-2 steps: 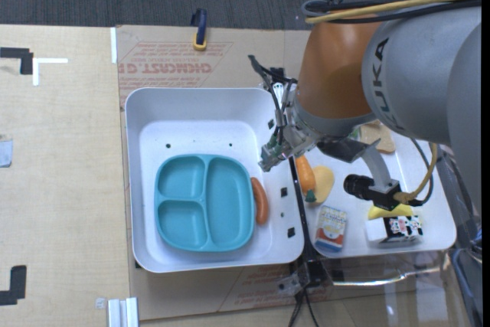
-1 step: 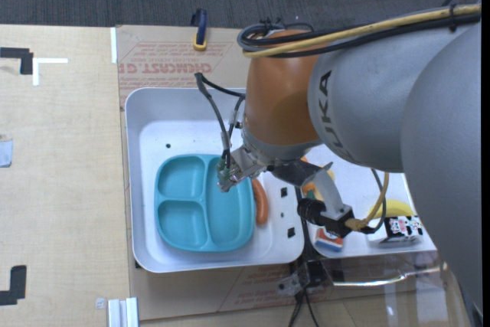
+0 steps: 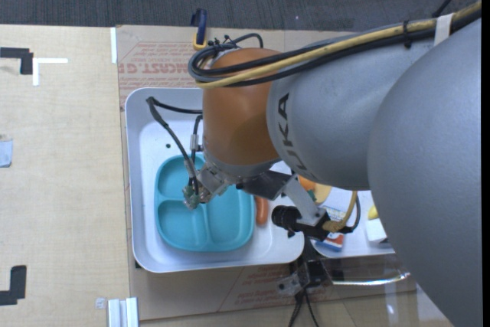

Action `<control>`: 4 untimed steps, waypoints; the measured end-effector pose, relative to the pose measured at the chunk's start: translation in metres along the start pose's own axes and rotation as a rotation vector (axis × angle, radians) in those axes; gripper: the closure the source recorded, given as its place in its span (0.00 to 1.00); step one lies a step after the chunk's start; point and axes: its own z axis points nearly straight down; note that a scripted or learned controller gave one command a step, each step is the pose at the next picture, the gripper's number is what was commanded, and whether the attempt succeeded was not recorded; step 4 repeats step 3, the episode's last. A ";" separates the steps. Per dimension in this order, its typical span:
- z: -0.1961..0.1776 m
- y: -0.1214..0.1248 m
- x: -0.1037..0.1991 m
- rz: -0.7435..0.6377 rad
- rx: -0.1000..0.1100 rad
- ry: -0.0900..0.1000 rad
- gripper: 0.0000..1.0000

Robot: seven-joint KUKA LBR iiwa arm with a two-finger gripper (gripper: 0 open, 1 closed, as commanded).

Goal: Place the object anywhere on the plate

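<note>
The grey arm [image 3: 398,111], w/ its orange band [image 3: 233,107], is nearest the camera and hides much of the bench. Going left to right: the white bin [image 3: 142,165] is seen to hold a blue divided plate [image 3: 172,214] directly under the gripper [image 3: 191,195], while an orange object [image 3: 262,210] lies just right of the plate, on the bin floor. Gripper state can't be told, nothing is visibly held; placement is judged not yet done, approx.

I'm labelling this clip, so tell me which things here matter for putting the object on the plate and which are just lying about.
For the job:
- blue plate in the white bin
- claw, over the plate

Lying about:
- orange item beside the plate
- assorted items partly hidden under the arm
</note>
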 end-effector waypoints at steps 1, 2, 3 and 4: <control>-0.027 -0.001 -0.005 -0.216 -0.008 -0.005 1.00; -0.027 -0.001 -0.005 -0.215 -0.008 -0.005 0.00; 0.026 -0.019 -0.038 -0.761 -0.004 -0.001 0.00; 0.026 -0.019 -0.038 -0.761 -0.004 -0.001 0.00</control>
